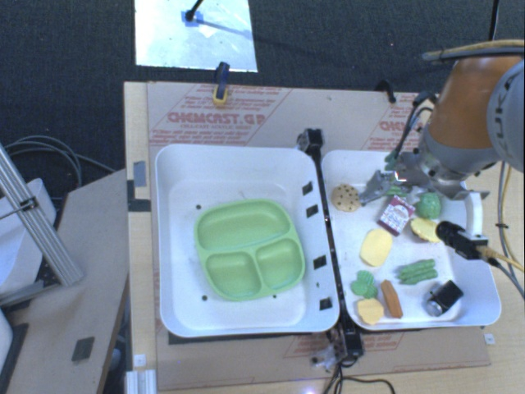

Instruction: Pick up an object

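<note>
item: red carton (396,216), lying tilted in the upper part of the right bin (492,302), its long axis running from upper right to lower left. position: directly below and touching-close to the gripper (392,183), cookie (345,196) to its left, green piece (428,204) just beside its right. jaws: whether spread or pressed together cannot be told; nothing visibly pinched.
</note>
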Action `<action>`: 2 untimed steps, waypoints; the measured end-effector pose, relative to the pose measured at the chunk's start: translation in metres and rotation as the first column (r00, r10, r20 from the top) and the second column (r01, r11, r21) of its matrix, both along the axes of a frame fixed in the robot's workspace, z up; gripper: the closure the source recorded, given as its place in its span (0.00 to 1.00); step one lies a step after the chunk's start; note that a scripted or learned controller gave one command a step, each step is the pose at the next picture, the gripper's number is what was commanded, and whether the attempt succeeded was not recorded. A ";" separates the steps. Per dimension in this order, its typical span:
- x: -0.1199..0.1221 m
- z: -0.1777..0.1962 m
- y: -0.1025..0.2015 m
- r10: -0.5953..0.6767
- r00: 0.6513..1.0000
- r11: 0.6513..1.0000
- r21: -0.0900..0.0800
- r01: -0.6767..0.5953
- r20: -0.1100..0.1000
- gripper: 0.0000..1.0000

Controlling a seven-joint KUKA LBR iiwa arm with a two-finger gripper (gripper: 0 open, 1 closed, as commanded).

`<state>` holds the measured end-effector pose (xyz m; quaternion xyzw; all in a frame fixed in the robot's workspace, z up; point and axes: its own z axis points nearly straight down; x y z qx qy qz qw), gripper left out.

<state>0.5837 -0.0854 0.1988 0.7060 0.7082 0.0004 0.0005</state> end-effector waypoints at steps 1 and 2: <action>-0.060 -0.119 -0.014 -0.005 1.000 1.000 0.001 0.005 -0.004 0.00; -0.056 -0.104 -0.014 -0.002 1.000 1.000 0.000 0.002 0.002 1.00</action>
